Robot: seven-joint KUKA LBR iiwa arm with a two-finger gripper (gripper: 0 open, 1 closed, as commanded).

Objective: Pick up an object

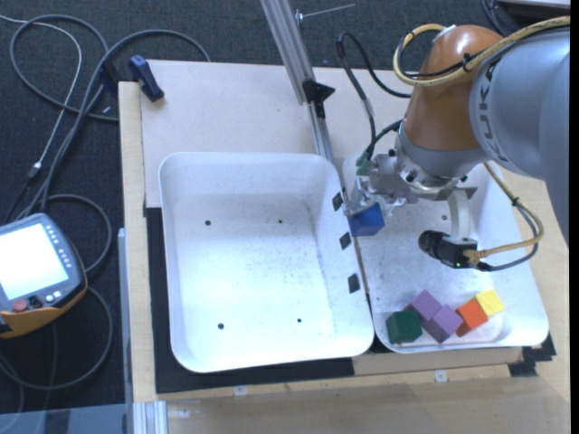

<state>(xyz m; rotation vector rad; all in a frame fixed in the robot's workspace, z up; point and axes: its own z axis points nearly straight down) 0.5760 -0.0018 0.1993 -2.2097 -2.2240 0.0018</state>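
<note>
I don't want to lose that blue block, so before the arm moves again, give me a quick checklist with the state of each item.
1. Blue block at the gripper: ok, it sits right under the fingers.
2. Block actually clamped between the fingers: cannot tell, the wrist hides the contact.
3. Block lifted off the right bin: cannot tell from this slanted view.
4. Path over the left bin: ok, nothing stands in the way.
5. Other blocks left alone: ok, green block, purple blocks, orange block and yellow block cluster at the near edge, apart from the gripper.
</note>
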